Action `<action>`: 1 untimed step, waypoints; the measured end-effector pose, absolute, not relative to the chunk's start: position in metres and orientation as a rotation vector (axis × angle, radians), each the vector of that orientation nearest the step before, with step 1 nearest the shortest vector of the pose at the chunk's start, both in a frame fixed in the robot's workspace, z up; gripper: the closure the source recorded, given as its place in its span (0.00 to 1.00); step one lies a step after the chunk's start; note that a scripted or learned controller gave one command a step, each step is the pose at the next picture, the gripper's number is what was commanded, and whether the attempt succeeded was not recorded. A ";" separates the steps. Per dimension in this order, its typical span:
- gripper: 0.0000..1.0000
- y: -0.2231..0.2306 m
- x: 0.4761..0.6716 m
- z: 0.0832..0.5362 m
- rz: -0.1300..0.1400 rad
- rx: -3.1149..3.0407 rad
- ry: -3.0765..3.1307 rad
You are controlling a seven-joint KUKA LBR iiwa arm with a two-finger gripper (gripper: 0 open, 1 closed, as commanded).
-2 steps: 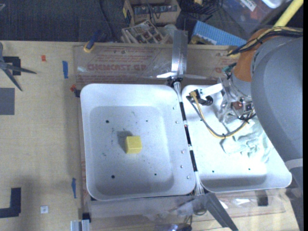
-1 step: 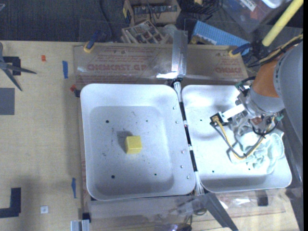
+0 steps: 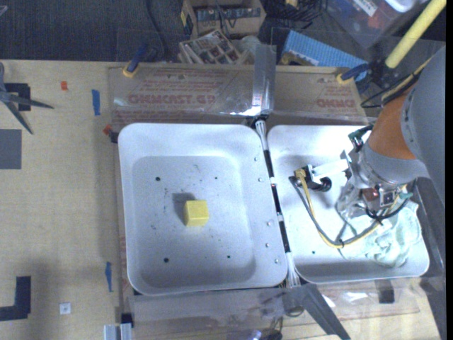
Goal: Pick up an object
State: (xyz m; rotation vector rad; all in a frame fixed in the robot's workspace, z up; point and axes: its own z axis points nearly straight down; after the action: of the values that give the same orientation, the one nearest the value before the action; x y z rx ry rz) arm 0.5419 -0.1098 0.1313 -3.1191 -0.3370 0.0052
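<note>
A small yellow block (image 3: 197, 212) lies near the middle of the left bin (image 3: 141, 147). The arm reaches into the right bin (image 3: 297, 144) from the right, its orange band above the wrist. My gripper (image 3: 357, 211) is low over the right bin's right half, pointing down beside a pale green crumpled cloth (image 3: 393, 238). A yellow cable (image 3: 315, 214) loops from the wrist across the bin floor. The fingertips are hidden among the cabling and the wrist body.
A black connector (image 3: 311, 176) with a white bracket juts left from the wrist. A clear plastic sheet and cardboard wall (image 3: 191, 98) back both bins. A metal divider (image 3: 272, 197) separates the bins. Clutter and boxes lie beyond the bench.
</note>
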 end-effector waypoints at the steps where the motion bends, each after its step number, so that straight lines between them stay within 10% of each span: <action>1: 1.00 -0.094 0.541 0.089 -0.008 -3.099 -0.507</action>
State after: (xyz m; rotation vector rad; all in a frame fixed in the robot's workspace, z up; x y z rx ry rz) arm 0.5405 -0.0944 0.0887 -3.0991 -0.5068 -0.0080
